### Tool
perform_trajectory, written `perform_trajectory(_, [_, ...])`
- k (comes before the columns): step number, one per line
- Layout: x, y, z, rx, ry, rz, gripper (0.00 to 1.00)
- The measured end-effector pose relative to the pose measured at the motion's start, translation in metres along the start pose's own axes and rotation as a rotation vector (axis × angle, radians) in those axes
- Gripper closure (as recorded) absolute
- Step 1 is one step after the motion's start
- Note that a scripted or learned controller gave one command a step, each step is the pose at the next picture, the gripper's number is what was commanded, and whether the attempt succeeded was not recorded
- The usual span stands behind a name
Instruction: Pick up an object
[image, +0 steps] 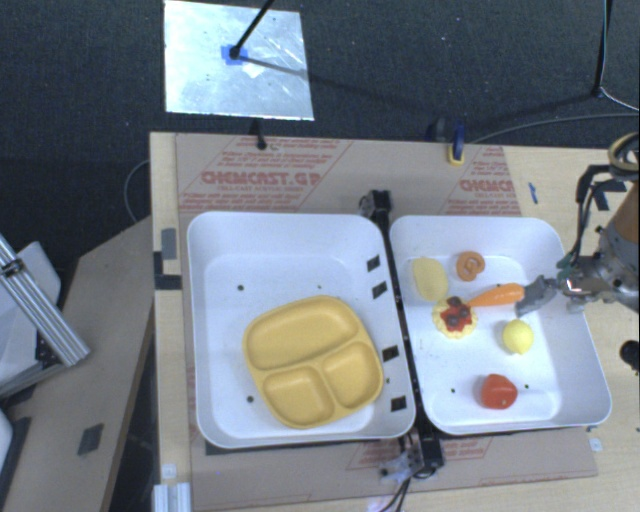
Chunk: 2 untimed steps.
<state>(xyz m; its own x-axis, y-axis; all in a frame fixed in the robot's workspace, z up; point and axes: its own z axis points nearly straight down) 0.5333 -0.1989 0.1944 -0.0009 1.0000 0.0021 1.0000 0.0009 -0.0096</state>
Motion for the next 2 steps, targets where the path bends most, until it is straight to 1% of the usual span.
perform_trajectory(1, [0.000,0.003,-0.006,-0.010,-0.002,-0.003,0.00])
perform_trajectory(2, [0.003,0.000,0.037,-0.008,-0.002,-0.001,0.00])
